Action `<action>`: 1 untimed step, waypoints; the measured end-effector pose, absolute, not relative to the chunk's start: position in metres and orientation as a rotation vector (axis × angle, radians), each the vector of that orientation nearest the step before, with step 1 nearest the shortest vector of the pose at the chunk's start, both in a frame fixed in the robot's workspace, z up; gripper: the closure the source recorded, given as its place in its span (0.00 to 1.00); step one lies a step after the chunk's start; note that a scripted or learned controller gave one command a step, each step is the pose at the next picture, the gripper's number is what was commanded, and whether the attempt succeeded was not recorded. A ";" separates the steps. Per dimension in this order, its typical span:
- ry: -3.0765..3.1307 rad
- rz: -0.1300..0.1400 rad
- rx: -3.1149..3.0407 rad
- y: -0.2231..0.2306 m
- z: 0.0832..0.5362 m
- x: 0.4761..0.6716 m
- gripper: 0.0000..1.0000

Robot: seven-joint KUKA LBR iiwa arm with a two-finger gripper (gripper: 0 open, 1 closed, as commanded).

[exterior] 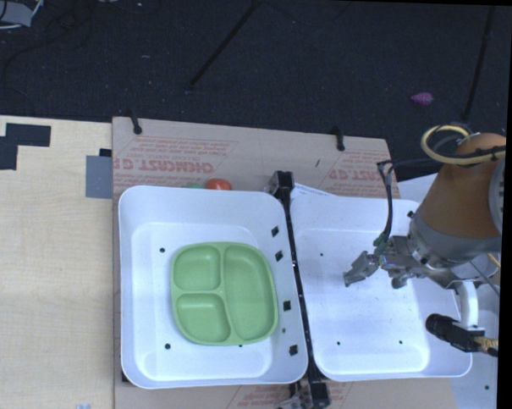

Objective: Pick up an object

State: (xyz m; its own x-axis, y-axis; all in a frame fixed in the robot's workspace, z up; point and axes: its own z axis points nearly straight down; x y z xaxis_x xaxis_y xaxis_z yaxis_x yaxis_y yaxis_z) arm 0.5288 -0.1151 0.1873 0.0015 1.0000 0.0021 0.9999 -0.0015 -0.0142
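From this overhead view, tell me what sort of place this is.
Probably a robotics lab test bench, not a kitchen. Two white bins sit side by side on cardboard, a robot arm reaches over the right one, cables trail across dark floor, and a green divided plate lies as a test object.

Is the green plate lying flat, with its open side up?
Yes. The green plate lies flat in the left bin; its three hollow compartments face up.
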 end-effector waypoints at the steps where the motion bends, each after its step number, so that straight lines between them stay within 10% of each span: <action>1: -2.221 0.002 -2.221 -0.115 0.193 0.532 0.00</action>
State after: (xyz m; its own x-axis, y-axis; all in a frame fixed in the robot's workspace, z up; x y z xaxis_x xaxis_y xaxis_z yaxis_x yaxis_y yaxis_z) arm 0.5318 -0.1154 0.1934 0.0000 1.0000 0.0001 1.0000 0.0000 -0.0015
